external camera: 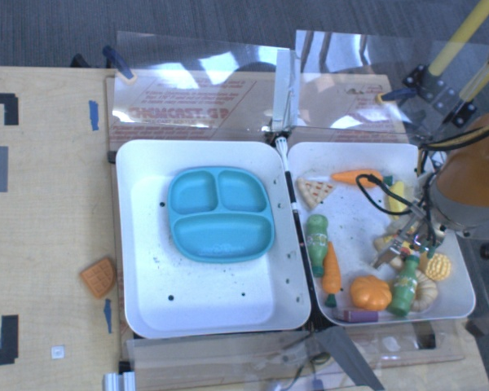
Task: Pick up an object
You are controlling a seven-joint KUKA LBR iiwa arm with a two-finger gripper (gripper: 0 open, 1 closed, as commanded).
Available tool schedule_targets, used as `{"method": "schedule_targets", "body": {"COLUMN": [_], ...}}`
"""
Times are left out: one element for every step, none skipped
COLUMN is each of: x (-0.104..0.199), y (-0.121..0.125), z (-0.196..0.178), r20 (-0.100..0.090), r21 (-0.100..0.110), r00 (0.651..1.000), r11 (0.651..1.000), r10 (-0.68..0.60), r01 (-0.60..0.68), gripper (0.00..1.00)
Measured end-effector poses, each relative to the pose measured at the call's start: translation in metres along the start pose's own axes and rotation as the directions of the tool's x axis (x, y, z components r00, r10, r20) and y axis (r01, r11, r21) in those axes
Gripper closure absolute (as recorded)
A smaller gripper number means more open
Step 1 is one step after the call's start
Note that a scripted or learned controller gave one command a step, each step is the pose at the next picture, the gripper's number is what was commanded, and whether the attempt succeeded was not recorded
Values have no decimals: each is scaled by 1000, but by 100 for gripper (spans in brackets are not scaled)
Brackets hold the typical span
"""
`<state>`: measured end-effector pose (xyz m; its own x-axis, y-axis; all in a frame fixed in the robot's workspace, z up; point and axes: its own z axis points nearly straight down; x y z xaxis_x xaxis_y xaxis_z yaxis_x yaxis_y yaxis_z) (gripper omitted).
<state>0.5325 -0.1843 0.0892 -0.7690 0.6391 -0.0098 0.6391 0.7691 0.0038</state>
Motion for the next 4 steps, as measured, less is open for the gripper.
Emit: {"method": "schedule_targets", "body": {"x": [-32,-22,-48,-61], "y": [82,-17,86,122], "z": [1,1,2,2], "r20": [-1,-12,-3,-15], "r21": [-3,-4,-3,46], "r00": [995,984,966,919], "r11": [995,984,966,918], "r10": [101,179,260,394], "r01": [-101,-179,-260,-393], "gripper": [0,0,0,0]}}
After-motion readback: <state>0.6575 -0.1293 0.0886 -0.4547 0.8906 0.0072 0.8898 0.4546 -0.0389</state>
